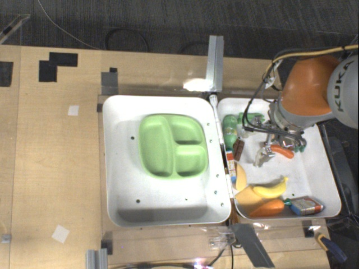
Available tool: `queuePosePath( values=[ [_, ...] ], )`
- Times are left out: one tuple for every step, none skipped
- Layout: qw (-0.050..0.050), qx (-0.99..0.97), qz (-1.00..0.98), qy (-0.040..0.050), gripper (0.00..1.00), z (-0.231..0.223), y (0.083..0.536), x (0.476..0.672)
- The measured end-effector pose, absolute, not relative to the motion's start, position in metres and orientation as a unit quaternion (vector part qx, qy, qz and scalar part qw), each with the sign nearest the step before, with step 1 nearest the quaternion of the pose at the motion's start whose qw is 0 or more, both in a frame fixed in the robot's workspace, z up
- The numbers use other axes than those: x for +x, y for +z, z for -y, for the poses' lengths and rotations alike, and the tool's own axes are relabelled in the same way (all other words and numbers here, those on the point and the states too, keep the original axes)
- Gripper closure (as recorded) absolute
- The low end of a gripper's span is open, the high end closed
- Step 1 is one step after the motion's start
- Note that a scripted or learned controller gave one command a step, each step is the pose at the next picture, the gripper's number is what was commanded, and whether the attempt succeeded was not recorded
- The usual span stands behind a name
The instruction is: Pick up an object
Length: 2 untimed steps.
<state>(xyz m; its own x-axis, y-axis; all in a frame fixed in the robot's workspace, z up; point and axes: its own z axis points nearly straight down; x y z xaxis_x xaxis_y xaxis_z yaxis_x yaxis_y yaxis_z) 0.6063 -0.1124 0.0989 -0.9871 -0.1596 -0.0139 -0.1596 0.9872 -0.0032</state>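
Observation:
My gripper [268, 153] hangs low over the middle of the right bin [320, 167], under the orange-banded wrist. A small red-orange object [284, 153] lies right beside it, touching or nearly so; I cannot tell whether it is held. Left of the gripper stand a green bottle [230, 125] and a brown packet [238, 149]. Along the bin's front lie a yellow banana [270, 190], an orange carrot-like piece [267, 208] and a small grey box with blue and red ends [305, 207].
The left bin [120, 161] holds a green divided tray [171, 144]. A metal post [215, 66] rises at the back between the bins. Black cables [255, 102] loop from the wrist over the right bin's back.

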Motion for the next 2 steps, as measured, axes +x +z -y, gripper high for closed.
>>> queuePosePath(
  values=[
    [0.010, -0.056, -0.998, -0.0015, 0.00, 0.107, 0.091, 0.546],
    [0.011, -0.069, -0.998, -0.0024, 0.00, 0.106, 0.091, 0.524]
  ],
)
